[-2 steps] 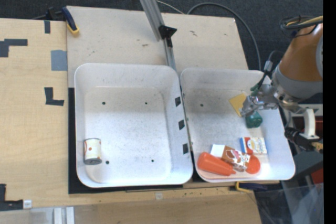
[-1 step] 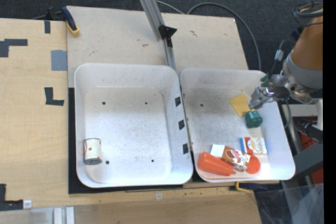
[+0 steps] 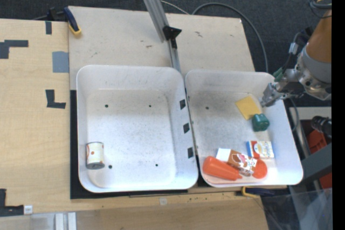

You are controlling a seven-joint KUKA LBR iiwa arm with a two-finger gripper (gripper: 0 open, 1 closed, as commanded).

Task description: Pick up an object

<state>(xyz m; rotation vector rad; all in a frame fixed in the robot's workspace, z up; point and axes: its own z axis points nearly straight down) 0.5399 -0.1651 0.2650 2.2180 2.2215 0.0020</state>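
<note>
Looking down, you find the gripper [image 3: 268, 97] at three o'clock over the right bin [image 3: 215, 83]; whether it is spread or pinching cannot be told. Just beside it lie a yellow sponge [image 3: 248, 107] and a green cylinder [image 3: 260, 122].

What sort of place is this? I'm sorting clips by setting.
Likely a robot lab test bench: two white bins on a plywood table, loose cables on dark carpet, and a robot arm reaching in.
</note>
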